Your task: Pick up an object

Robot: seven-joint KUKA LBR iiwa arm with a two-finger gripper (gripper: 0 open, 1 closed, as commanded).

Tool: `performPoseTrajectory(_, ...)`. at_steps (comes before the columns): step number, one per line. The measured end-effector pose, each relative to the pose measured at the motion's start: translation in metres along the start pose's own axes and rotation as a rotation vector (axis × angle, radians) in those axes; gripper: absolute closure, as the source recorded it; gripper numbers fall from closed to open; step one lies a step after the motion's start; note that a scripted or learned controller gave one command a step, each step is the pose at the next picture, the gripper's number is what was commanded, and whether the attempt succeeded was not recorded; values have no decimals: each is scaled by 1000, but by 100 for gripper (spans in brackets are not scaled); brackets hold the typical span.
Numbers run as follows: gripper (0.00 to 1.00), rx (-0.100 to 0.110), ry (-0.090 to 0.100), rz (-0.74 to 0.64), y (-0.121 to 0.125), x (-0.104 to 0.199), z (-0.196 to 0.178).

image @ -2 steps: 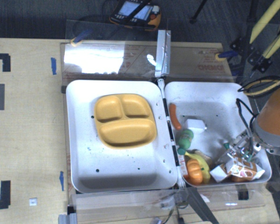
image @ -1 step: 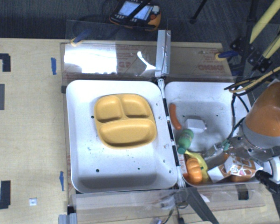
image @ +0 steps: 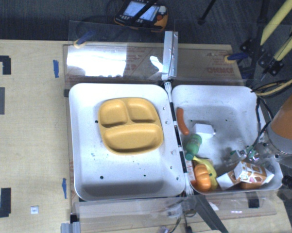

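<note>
Currently the arm (image: 284, 125) enters from the right edge of the camera view, its orange band sitting above the right bin (image: 233, 93), with the wrist bent down toward that bin's near right corner. The gripper (image: 249, 154) sits low among dark cabling just above a crumpled white and orange carton (image: 248, 174); whether it is spread or pressed together cannot be told, since wires and blur cover it. Candidate objects all lie in the right bin: the carton at the near right, an orange fruit (image: 202, 177) and a yellow piece (image: 207, 165) at the near left corner, a green item (image: 193, 144) and a long orange carrot-like toy (image: 182, 121) along the left wall, and a small white block (image: 204, 129) near the middle. The left bin (image: 82, 144) carries a yellow divided tray (image: 130, 124). For a clean pick, the carton appears the nearest target: descend vertically over its bulk, keep clear of the bin wall, and close across its narrow side, as its creased faces may slip or collapse.
</note>
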State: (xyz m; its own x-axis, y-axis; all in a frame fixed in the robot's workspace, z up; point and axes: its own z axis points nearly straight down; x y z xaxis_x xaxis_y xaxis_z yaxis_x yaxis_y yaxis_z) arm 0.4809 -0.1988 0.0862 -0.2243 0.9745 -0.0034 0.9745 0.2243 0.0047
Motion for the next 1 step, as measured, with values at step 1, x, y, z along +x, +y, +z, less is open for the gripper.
performPoseTrajectory(1,100,-4,-3,1,1,-1,-11)
